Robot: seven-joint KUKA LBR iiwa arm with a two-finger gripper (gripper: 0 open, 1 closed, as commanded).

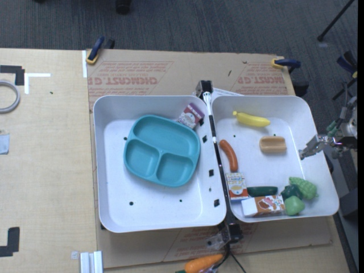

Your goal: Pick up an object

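Two shallow white plastic bins sit side by side on a sheet of brown printed cardboard laid over a pale wooden bench. The left bin [114, 198] has smooth, rounded walls and holds a teal divided plate [162, 151] with three moulded compartments, lying flat near its middle; a small crinkled purple-and-white packet [190, 116] leans in the far right corner, just beside the plate's far edge. The right bin [301, 110] holds glossy toy food: a curved yellow banana [252, 119] at the far side, a tan bread roll [273, 145] nearer and to its right, a long orange-red sausage [229, 154] along the left wall, a small printed carton [236, 185] below it, a dark green cucumber [262, 191], a red-and-white juice box [264, 205] at the near edge, and knobbly green vegetables [300, 193] in the near right corner. The gripper [311, 147], thin and metallic, hangs over the right bin's right wall, apart from all the toys; whether its fingers are spread or pressed together cannot be told. An orange carrot toy [202, 263] lies on the bench beyond the bins' near edge. Blue and yellow clamps [95, 49] pin the cardboard at the far side. Beyond the bench is dark grey carpet with chair castors [122, 5].
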